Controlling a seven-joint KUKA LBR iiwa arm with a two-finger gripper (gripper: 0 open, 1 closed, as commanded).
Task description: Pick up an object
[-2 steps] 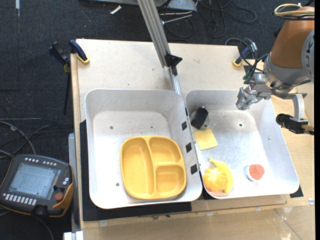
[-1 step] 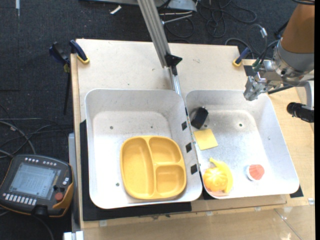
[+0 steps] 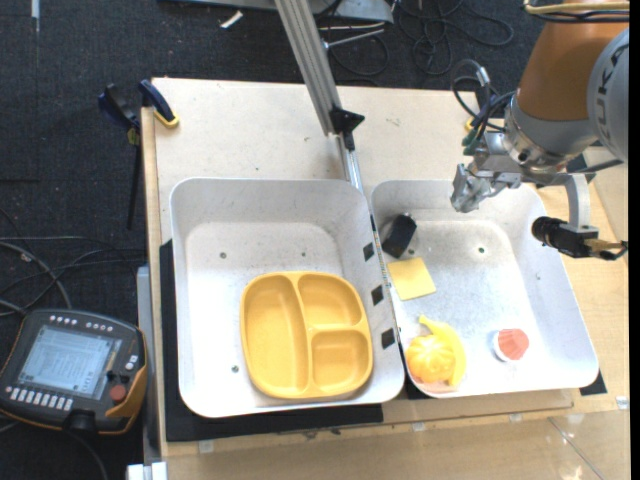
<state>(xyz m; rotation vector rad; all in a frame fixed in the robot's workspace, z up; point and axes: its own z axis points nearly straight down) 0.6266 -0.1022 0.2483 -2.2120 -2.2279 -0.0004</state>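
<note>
The left bin (image 3: pixel 200 218) holds a yellow divided tray (image 3: pixel 305 334), lying flat toward its near edge, too broad to suit a two-finger pinch. In the right bin (image 3: pixel 560 308) the likelier picks lie apart, so each offers free sides: a small black block (image 3: pixel 399 234) near the far left corner, a yellow square pad (image 3: pixel 412 278) just nearer, a yellow crumpled toy (image 3: pixel 436 358) at the near edge, and a small red-and-white piece (image 3: pixel 512 344) beside it. The hand (image 3: pixel 468 194) hangs above the bin's far edge, holding nothing; whether it is open I cannot tell.
</note>
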